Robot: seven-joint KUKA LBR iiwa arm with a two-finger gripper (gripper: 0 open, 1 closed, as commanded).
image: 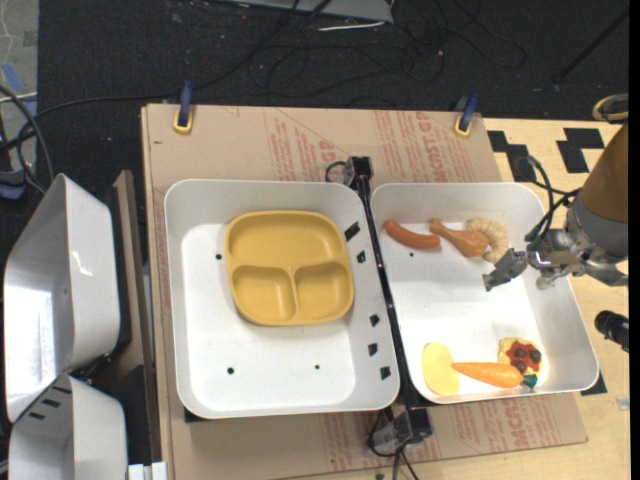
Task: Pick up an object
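The right bin (560, 298) holds several toy foods. A red sausage (411, 235), a brown drumstick (458, 238) and a pale shrimp-like piece (491, 232) lie along its far side. A yellow disc (437, 367), an orange carrot (487, 373) and a small pizza-like piece (522, 354) lie at its near edge. My gripper (527, 271) hangs over the right side of this bin, just right of and below the pale piece. It is open with nothing between its fingers (503, 270).
The left bin (200, 348) carries a yellow divided plate (290, 266). A black divider (378, 288) runs between the bins. Grey tubs (55, 288) stand off the bench to the left. Cables lie on the dark floor behind.
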